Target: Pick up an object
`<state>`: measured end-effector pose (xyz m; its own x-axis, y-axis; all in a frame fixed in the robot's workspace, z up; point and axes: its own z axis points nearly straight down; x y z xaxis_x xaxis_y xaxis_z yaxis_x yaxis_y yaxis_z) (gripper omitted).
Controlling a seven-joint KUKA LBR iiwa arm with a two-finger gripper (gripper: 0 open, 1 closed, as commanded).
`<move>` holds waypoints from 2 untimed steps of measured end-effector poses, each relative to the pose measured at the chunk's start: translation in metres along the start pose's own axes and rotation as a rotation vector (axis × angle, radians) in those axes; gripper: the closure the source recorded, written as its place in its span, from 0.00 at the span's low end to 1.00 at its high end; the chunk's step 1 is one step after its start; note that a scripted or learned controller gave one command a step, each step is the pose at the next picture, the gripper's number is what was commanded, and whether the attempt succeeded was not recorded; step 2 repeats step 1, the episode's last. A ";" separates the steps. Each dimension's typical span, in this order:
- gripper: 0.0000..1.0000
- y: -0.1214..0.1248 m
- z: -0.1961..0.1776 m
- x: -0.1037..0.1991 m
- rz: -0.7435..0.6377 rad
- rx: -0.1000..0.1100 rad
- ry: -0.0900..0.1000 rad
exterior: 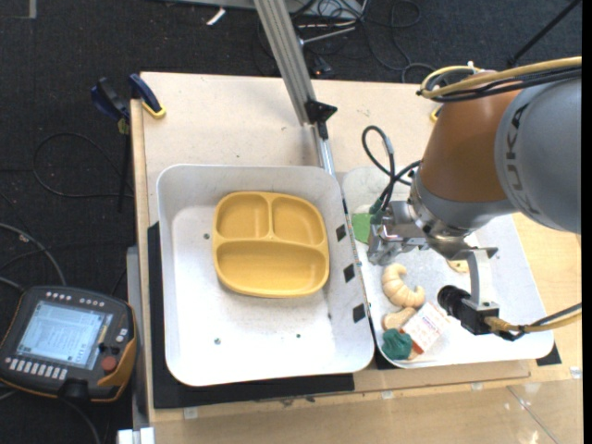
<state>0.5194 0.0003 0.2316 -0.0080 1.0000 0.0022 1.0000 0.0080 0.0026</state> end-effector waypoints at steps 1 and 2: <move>1.00 -0.005 -0.011 0.051 0.000 0.001 0.000; 1.00 -0.005 -0.011 0.051 0.000 0.001 0.000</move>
